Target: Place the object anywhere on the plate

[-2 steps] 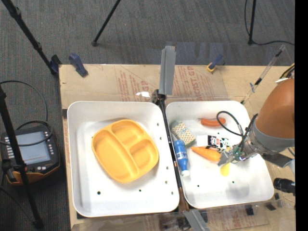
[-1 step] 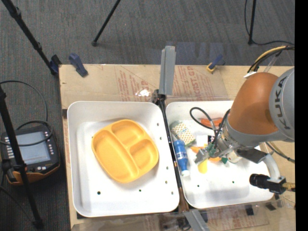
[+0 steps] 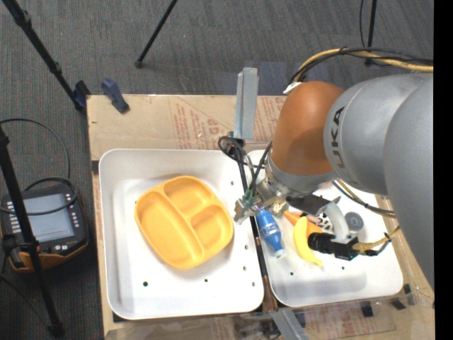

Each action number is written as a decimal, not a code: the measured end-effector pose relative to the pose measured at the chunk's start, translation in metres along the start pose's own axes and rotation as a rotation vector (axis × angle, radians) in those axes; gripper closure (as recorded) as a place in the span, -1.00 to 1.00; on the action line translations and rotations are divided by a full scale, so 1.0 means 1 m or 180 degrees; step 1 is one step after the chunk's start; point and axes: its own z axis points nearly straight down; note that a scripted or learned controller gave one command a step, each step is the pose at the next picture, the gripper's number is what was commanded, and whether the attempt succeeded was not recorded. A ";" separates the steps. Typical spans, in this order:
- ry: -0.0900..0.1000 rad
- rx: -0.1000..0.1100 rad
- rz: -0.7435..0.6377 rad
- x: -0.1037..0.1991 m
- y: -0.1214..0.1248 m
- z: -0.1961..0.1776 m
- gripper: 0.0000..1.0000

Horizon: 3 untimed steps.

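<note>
A yellow divided plate (image 3: 184,220) lies in the left white bin (image 3: 120,261). My gripper (image 3: 249,205) hangs over the wall between the two bins, just right of the plate's rim. A blue bottle (image 3: 270,234) with a white cap lies slanted in the right bin (image 3: 333,289), its upper end right under the gripper. I cannot see whether the bottle is between the fingers. A yellow banana (image 3: 305,241) lies to the right of the bottle, and an orange piece (image 3: 291,217) shows just above it.
A white and grey round object (image 3: 348,222) sits further right in the right bin, partly under the arm. The big grey and orange arm covers that bin's back half. A grey upright post (image 3: 247,105) stands behind the bins.
</note>
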 end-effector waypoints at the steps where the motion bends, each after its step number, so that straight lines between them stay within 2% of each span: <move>1: 0.0001 0.0006 0.0352 0.029 -0.017 0.000 1.00; 2: 0.0000 0.0008 0.0605 0.048 -0.057 0.001 1.00; 3: -0.0008 0.0004 0.0377 0.067 -0.049 -0.111 1.00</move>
